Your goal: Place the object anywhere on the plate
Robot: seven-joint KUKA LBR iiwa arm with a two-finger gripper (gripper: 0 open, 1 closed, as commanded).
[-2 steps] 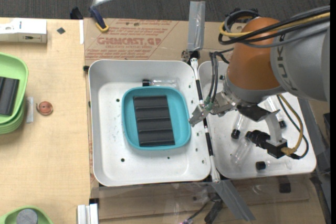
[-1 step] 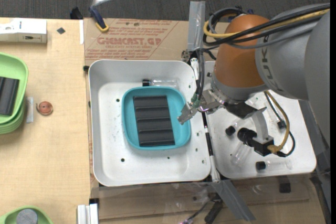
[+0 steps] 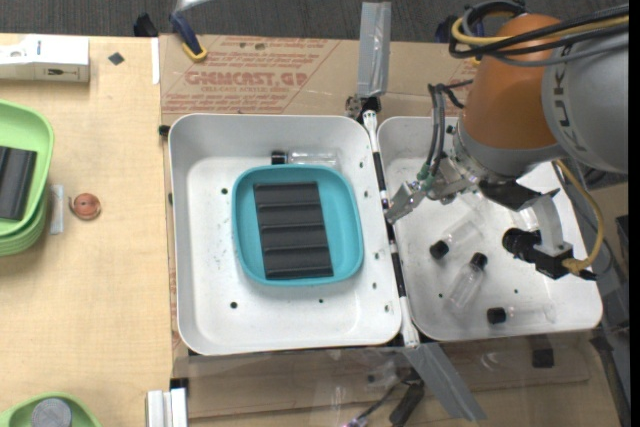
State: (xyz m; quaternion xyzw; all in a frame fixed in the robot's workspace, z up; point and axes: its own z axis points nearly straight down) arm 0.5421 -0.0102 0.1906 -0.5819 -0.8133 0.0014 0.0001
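Observation:
A teal square plate with a black ridged insert lies in the left bin. A clear vial with a black cap lies just behind the plate, on the bin floor. Several more small clear vials with black caps lie in the right bin: one near the middle, one below it, and a black cap near the front. My gripper hangs low over the right bin's left side, close to the wall between the bins, up and left of those vials. I see nothing held in it.
The grey arm with its orange band covers the right bin's back half, with cables and a black fitting beside it. A green tray, a small round cap and a white box sit on the bench at left. Cardboard lies behind the bins.

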